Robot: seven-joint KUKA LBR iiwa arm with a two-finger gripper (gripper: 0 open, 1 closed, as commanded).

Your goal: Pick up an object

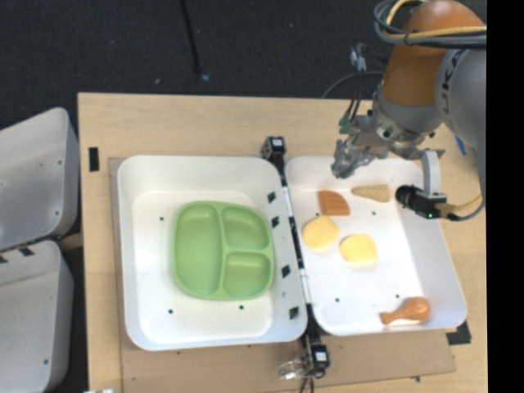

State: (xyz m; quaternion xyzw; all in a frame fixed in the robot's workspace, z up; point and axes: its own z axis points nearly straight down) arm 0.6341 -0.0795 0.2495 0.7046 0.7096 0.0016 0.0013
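Reaching in from the right, the grey KUKA arm with its orange band (417,51) carries the two-finger gripper (344,164) above the far left part of the right shallow white bin (426,301). Whether the tool is spread or pressed together cannot be told from this slanted view, and nothing can be seen caught in it.

Just below the gripper, a brown wedge-shaped toy slice (333,203) lies on the bin floor, apart from the tool. Beside it to the right rests a tan flat piece shaped like a cracker (372,192). Nearer the middle of that bin sit two pale yellow round pieces, one (320,233) close to the divider between the bins and the other (359,250) just to its right. An orange toy drumstick (406,311) lies near the front right corner, well apart from the rest.

The left shallow white bin (147,309) holds a light green plastic tray with three compartments (223,250), lying flat. Both bins sit side by side on a pale wooden bench (205,121).
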